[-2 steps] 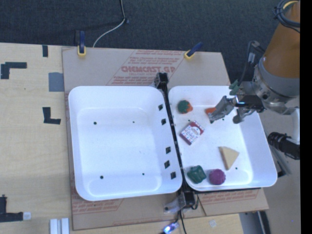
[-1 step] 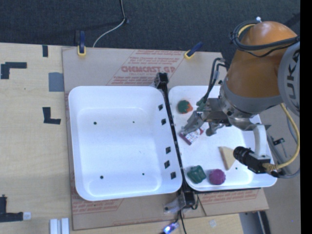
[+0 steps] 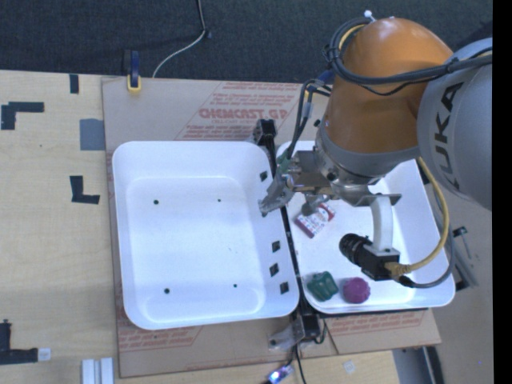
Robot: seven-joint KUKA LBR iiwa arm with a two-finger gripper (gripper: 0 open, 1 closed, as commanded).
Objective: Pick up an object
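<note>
Wooden tabletop (image 3: pixel 48 238) under a cardboard sheet (image 3: pixel 232 110), dark carpet behind; two white bins side by side. Left bin (image 3: pixel 128 162) bare white inside apart from four small dark dots. Right bin (image 3: pixel 424 298) mostly under the grey arm (image 3: pixel 472 126) with its orange band (image 3: pixel 392 70). Gripper (image 3: pixel 280 192) low over the divide between the bins, near the right bin's left wall; fingers: spread cannot be told, nothing seen between them. In right bin: red-and-white packet (image 3: pixel 313 221) just beside gripper; green object (image 3: pixel 322 284) and magenta ball (image 3: pixel 356 290) near the front wall, close together
</note>
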